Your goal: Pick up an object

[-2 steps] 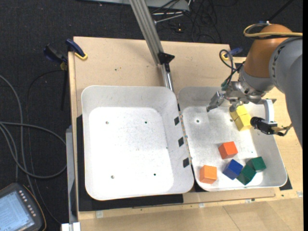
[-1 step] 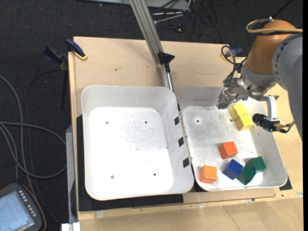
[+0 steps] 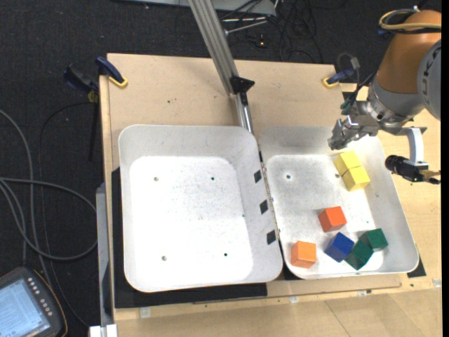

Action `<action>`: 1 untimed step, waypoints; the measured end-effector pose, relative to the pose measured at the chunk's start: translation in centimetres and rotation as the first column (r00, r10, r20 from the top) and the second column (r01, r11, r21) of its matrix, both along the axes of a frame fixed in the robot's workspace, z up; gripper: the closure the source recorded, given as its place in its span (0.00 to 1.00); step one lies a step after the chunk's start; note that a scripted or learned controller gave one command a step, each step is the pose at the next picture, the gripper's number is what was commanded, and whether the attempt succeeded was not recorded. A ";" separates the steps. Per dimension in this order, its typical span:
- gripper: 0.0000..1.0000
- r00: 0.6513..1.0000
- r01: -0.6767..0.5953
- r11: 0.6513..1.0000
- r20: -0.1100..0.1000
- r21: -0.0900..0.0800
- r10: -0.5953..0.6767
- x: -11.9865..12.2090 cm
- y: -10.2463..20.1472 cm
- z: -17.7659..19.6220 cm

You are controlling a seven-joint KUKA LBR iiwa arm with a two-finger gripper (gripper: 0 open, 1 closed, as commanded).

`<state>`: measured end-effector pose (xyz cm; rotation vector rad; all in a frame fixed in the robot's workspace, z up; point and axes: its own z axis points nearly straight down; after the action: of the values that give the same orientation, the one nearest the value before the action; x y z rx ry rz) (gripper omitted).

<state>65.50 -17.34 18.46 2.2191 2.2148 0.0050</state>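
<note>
We see the hand (image 3: 342,136) just above-left of the yellow block (image 3: 351,170), which lies lengthwise away from it; its grip we cannot tell.

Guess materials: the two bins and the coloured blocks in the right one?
Bins: the left bin and right bin look like thin moulded plastic, matte white, with rounded corners, raised rims and scuffed, speckled floors. Blocks: the yellow block, two orange blocks, blue block and green blocks show flat opaque colour and crisp edges, probably painted wood or solid plastic; can't tell which.
</note>
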 end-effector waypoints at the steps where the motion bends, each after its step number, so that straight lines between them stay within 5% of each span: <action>1: 1.00 1.000 -0.004 1.000 0.001 0.000 0.004 0.9 -0.1 4.7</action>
<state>66.39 -17.43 23.14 2.2139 2.2184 0.0060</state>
